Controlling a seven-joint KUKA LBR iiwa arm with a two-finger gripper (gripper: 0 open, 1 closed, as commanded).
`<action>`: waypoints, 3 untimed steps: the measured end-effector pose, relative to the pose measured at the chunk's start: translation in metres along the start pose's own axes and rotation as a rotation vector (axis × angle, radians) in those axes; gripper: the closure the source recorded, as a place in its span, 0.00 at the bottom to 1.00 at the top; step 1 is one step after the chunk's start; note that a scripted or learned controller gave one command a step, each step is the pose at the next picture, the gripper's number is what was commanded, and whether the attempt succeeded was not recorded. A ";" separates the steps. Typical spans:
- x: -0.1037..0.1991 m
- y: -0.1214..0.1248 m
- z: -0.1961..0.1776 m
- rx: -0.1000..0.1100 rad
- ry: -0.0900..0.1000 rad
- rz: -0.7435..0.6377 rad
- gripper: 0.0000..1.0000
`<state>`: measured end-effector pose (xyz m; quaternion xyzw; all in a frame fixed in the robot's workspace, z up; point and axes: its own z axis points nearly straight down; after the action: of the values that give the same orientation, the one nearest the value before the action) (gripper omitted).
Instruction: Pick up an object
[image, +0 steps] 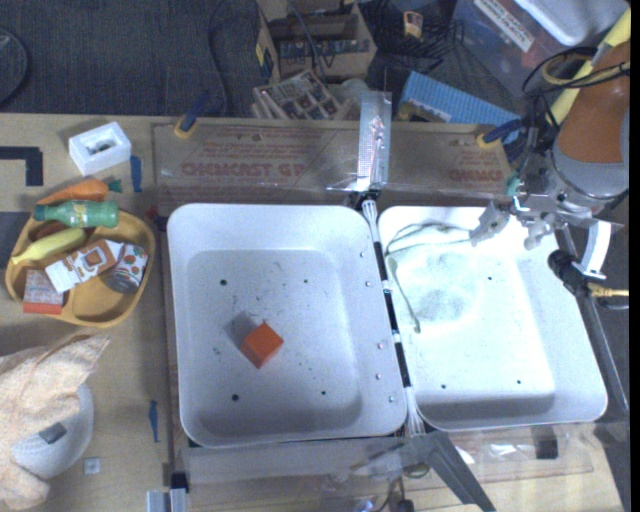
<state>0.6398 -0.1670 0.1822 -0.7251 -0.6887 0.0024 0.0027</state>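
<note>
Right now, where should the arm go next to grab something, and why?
Probably swing left across the divider toward the orange block. It lies in the left bin, while the gripper hangs above the far edge of the right bin, well away from the block. It seems to be the one thing in either bin to pick.

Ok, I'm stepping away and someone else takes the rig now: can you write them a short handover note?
Tool: above the far right corner of the right bin, nothing between its fingers; open or shut can't be made out.
Orange block: lying on the floor of the left bin, near its middle, well apart from the tool.
Done: nothing picked up yet.
Left: bring the arm across to the left bin, go down over the block, grasp and lift it.
</note>
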 end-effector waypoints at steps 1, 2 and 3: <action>0.003 -0.050 -0.088 -0.004 -0.001 0.031 0.00; 0.046 0.014 0.007 -0.003 -0.001 0.207 0.00; -0.008 0.005 -0.009 -0.006 -0.002 0.084 0.00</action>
<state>0.6440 -0.1754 0.1914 -0.7532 -0.6578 0.0012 -0.0003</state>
